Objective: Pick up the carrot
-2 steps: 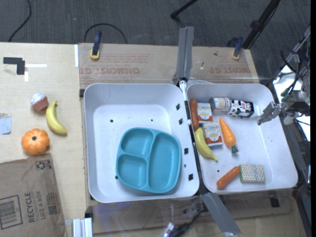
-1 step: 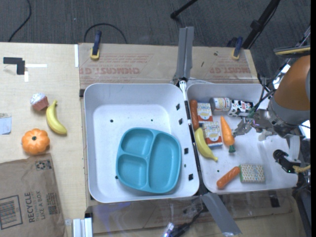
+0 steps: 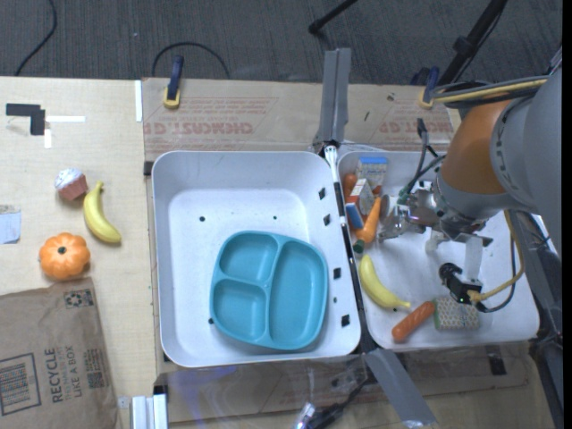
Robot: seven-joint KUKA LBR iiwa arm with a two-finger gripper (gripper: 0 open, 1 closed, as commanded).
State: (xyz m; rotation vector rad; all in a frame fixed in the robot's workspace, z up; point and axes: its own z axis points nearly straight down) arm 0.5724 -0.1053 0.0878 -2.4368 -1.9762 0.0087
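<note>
Two orange carrot-like pieces lie in the right bin (image 3: 500, 329). One carrot (image 3: 370, 222) rests slanted against the bin's left wall, near the top. A second, redder carrot (image 3: 411, 322) lies by the front edge. My gripper (image 3: 393, 225) reaches in from the right and sits just to the right of the upper carrot, close to it or touching it. I see nothing lifted off the bin floor.
Between the two carrots lies a yellow banana (image 3: 382, 286), with a green-grey sponge (image 3: 457, 315) near the lower carrot. Small boxes and cans (image 3: 365, 175) crowd the bin's top-left corner. The left bin (image 3: 179, 239) holds a blue divided plate (image 3: 270, 289). Toy fruit (image 3: 64, 256) sits on the bench at left.
</note>
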